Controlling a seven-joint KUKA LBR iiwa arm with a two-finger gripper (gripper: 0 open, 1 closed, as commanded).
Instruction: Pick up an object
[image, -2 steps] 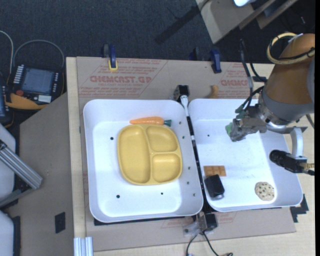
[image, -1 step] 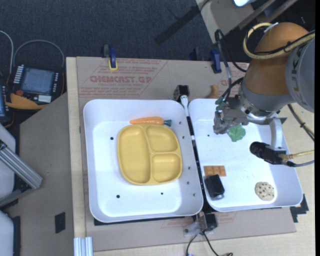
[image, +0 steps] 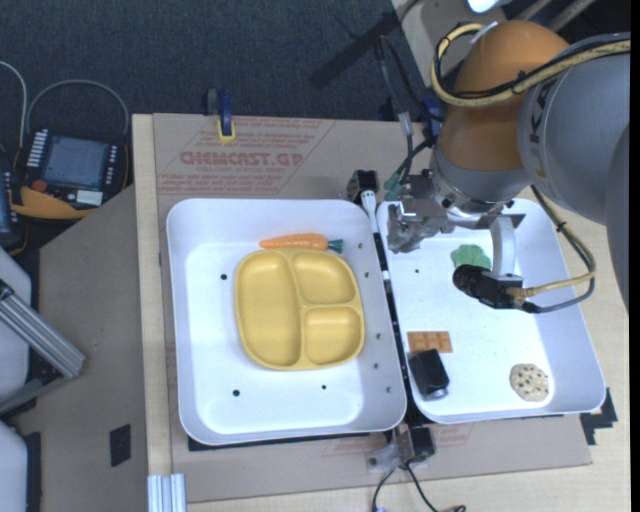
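Reaching from the right, the arm (image: 560, 110) holds the gripper (image: 410, 228) over the right bin (image: 575, 330), near the green piece (image: 472, 257); whether it is wide or narrow I cannot tell. A cookie (image: 529, 381), cracker (image: 431, 342) and black object (image: 430, 371) lie there; a yellow plate (image: 298, 307) and carrot (image: 295, 241) lie in the left bin (image: 200, 330)

- The middle of the left bin (image: 190, 300) is occupied by a yellow divided plate (image: 298, 307); open floor is left along its left and lower sides.
- A carrot (image: 295, 241) lies just behind the plate, near the back wall.
- The rear of the right bin (image: 580, 350) is overhung by the arm (image: 500, 110) and gripper (image: 405, 228).
- A green item (image: 470, 257) lies near the black camera unit (image: 485, 287).
- The front floor is obstructed by a brown cracker (image: 431, 342), a black object (image: 430, 372) and a cookie (image: 529, 381); open floor is left between them.
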